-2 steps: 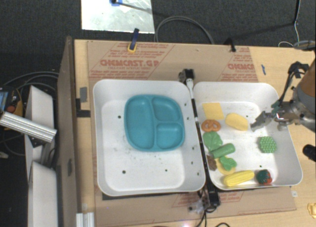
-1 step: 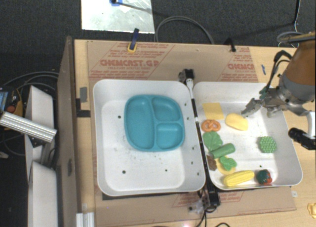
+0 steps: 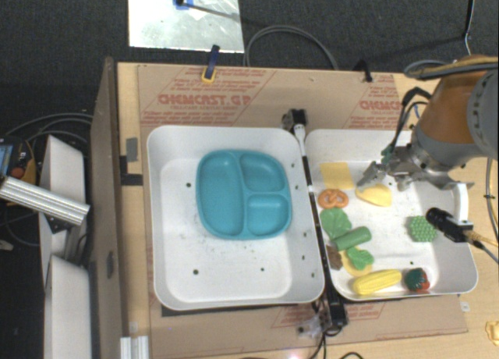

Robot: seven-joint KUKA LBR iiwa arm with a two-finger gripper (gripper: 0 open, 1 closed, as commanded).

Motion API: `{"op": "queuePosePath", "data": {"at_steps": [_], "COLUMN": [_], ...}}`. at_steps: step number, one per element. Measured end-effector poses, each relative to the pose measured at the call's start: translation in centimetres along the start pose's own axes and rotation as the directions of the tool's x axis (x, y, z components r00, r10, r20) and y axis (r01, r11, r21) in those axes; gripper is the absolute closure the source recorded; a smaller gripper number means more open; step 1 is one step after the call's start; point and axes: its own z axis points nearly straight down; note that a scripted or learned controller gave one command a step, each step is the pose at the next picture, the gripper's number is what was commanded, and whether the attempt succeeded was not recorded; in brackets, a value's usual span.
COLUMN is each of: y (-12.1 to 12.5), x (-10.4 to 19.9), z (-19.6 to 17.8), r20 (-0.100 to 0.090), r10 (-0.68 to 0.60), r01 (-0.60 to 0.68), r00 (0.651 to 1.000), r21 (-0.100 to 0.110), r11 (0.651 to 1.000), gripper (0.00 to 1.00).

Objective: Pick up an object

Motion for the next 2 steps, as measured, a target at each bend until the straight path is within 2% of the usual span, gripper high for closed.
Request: {"op": "queuePosePath", "data": {"at_steps": [1, 2], "y": [5.2, 3.7], "x": [-1.6, -1.1], "z": [-3.7, 2.6], "r20": [0.003, 0.0], "r10": [0.001, 0.006], "r01": [0.0, -0.006], "r00": [1.0, 1.0], "r21": [-0.01, 0.003], "r11": [1.0, 1.0], "gripper": [0.0, 0.0]}}
